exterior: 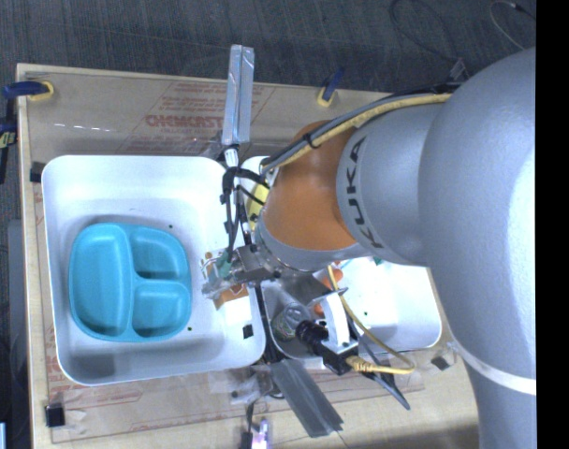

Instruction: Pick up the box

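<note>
We look down on a pale wooden worktop (125,110) that bears two shallow white bins side by side, with dark floor (125,17) around it. The left bin (125,185) holds a blue divided tray (130,281), which lies toward its left wall and leaves open white floor along the top and the right side. The grey arm (453,185) with its orange band (303,209) reaches in from the right and covers most of the right bin (406,321), of which we see a bright patch of floor and a rounded corner. The gripper (230,279) hangs at the wall between the two bins, just right of the tray and apart from it. A small brown-orange thing (230,294), perhaps the box, shows at its tip, close to the left bin's right wall; we cannot tell whether the fingers are apart, together or clamped on it. Cables (233,204) run down beside the wrist. A grey bar (238,92) stands at the worktop's far edge above the divide, and blue clamps (27,89) grip the worktop's corner at upper left.
</note>
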Tool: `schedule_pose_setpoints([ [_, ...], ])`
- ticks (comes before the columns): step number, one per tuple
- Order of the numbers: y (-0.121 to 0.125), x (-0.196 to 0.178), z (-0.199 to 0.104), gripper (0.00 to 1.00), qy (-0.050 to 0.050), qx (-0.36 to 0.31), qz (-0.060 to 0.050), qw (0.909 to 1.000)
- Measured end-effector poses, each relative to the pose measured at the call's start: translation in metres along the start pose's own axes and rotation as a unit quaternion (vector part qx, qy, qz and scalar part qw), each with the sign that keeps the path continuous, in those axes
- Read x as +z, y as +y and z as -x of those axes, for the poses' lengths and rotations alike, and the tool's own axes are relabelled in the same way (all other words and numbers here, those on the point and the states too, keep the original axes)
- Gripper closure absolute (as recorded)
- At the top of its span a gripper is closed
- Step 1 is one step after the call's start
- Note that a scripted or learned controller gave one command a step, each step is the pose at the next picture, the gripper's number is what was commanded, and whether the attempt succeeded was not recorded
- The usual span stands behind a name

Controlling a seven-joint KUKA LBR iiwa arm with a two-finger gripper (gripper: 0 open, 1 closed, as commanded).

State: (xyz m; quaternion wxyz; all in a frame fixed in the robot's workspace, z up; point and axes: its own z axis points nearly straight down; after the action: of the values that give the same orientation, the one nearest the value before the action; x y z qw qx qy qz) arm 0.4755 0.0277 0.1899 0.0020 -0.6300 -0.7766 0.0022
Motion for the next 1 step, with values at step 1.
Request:
schedule_pose_setpoints([
  [1,0.0047,-0.0008,-0.0216,1.00,0.000,0.025,0.001,0.9997],
])
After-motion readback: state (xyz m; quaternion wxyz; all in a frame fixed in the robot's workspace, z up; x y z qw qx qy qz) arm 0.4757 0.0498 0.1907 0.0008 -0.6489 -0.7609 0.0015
